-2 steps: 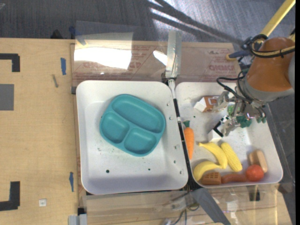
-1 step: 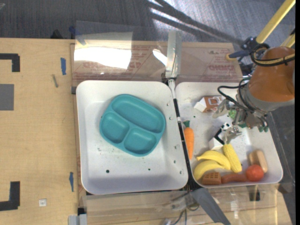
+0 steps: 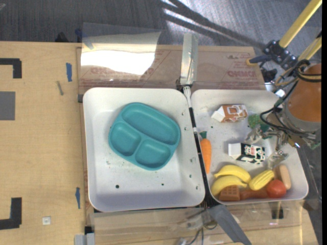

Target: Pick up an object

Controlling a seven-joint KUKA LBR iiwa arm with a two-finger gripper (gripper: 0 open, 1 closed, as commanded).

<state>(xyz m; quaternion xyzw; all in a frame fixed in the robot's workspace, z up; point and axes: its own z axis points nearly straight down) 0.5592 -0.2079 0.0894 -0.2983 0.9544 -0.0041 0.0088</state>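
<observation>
The right bin (image 3: 202, 102) holds several toy foods: an orange carrot (image 3: 205, 154), yellow bananas (image 3: 231, 176), a corn cob (image 3: 261, 179), a red tomato (image 3: 276, 188), a brown waffle (image 3: 230, 193) and an orange-and-white carton (image 3: 230, 113). A small black-and-white carton (image 3: 253, 153) lies beside a white block (image 3: 234, 149) in the middle. My gripper (image 3: 266, 142) hangs over the bin's right half, just above and to the right of the black-and-white carton. Its metal fingers (image 3: 255, 135) stand apart with nothing between them.
In the left bin (image 3: 97, 188) lies a teal divided plate (image 3: 145, 136). A green piece (image 3: 254, 120) sits by the orange-and-white carton, and a sausage (image 3: 284, 176) by the tomato. The arm's orange band (image 3: 309, 93) and cables overhang the right bin's right wall.
</observation>
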